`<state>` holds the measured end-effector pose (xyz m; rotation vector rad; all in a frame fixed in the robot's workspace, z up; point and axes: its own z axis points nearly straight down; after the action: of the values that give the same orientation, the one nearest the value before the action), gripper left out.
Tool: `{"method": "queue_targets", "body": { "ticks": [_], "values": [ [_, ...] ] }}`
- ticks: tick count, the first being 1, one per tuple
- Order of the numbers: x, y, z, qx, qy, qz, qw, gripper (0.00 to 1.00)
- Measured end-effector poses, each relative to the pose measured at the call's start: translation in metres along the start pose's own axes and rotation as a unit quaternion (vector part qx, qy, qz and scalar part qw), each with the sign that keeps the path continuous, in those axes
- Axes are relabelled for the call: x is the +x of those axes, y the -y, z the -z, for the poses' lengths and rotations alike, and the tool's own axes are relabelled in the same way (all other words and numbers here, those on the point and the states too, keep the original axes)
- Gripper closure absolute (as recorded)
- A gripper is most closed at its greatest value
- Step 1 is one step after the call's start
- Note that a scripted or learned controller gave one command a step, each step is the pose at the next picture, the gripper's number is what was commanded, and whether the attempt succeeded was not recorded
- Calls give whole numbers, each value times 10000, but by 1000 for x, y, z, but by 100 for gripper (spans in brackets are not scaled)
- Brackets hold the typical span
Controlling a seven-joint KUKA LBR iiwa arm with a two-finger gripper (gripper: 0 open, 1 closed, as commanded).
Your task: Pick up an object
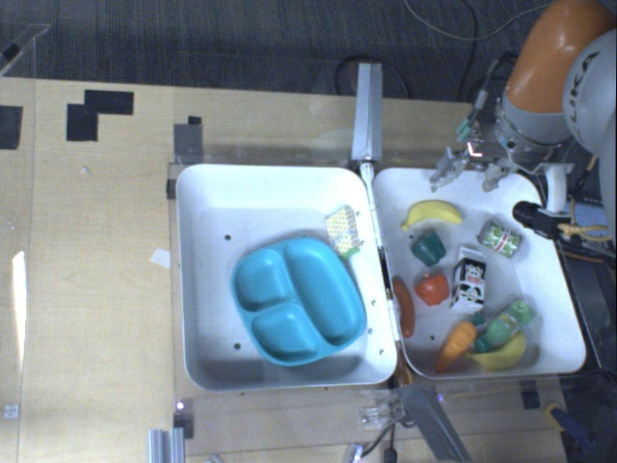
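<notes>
Left bin [193, 287]: blue divided plate [299, 302] noted at centre; small patterned item [342, 228] against right wall. Right bin [569, 326]: banana [432, 212], teal block [428, 249], tomato [433, 288], carrot [455, 345], can [499, 238], carton [469, 282] recorded. Gripper [470, 168] observed above far rim of right bin, fingers spread, nothing held.

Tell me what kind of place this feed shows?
Probably a robotics lab bench for pick-and-place trials: two shallow white bins sit side by side, toy food such as a banana and carrot fills the right bin, and loose cable lies on dark carpet.
</notes>
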<state>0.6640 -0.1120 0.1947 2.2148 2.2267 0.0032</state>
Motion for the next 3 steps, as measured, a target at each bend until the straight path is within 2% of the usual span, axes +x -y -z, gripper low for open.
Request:
{"method": "queue_targets", "body": {
  "ticks": [1,2,3],
  "values": [
    [-33,21,-107,-21,7,62,10000,0],
    [-32,19,-95,-50,-3,67,10000,100],
    [-32,19,-95,-49,-3,67,10000,0]
  ]
}}
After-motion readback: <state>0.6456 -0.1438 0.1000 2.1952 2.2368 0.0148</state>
